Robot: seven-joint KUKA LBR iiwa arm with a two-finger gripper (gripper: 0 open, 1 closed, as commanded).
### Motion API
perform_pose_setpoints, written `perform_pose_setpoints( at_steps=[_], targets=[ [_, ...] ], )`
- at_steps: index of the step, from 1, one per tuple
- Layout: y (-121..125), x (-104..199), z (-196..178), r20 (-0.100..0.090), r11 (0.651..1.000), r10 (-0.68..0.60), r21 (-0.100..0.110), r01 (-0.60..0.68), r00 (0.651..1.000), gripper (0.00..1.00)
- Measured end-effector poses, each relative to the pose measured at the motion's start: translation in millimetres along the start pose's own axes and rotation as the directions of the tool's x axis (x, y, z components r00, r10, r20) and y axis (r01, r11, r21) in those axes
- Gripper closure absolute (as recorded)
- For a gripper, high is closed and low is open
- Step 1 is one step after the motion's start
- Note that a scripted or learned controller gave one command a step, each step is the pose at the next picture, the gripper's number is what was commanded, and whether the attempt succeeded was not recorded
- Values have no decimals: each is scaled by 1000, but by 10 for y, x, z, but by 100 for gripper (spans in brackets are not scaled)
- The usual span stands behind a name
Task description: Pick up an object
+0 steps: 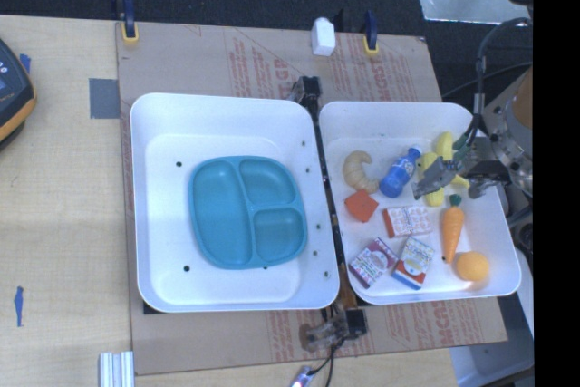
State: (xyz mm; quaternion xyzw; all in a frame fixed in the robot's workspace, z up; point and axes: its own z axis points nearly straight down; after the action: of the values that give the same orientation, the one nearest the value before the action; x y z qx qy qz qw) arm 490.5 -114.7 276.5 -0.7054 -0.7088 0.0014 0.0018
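Far left, a dark device with an orange edge (11,95) sits at the worktop (54,195) margin, well clear of the work.

The left bin (145,285) holds one item, a teal divided plate (246,211), lying flat near the bin's middle.

The right bin (507,281) holds the candidates. Along its left side: a tan croissant-shaped toy (358,168), an orange-red block (361,206) just below it, and a small printed carton (370,264) lower down. Further right: a blue bottle (398,174), a pair of flat packets (407,220), and another printed carton (413,262). Toward the right wall: a yellow toy (442,166) partly under the tool, a carrot (451,233) lying lengthwise, and an orange ball (471,266) at the lower right corner.

The gripper (442,177) is low over the upper right part of this bin, at the yellow toy and just beside the blue bottle. Whether its fingers are parted or closed cannot be told; nothing can be confirmed as held.

Assessment: the yellow toy looks the nearest target. It appears to be light, hard, smooth plastic, so likely to slip; a hold across its narrow middle would suit best. The bottle alongside may be nudged.
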Motion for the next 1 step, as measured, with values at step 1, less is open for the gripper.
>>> perform_pose_setpoints(
  at_steps=[1],
  targets=[
    [297,40,1815,1,1000,-1,-9,1,1000,0]
  ],
)
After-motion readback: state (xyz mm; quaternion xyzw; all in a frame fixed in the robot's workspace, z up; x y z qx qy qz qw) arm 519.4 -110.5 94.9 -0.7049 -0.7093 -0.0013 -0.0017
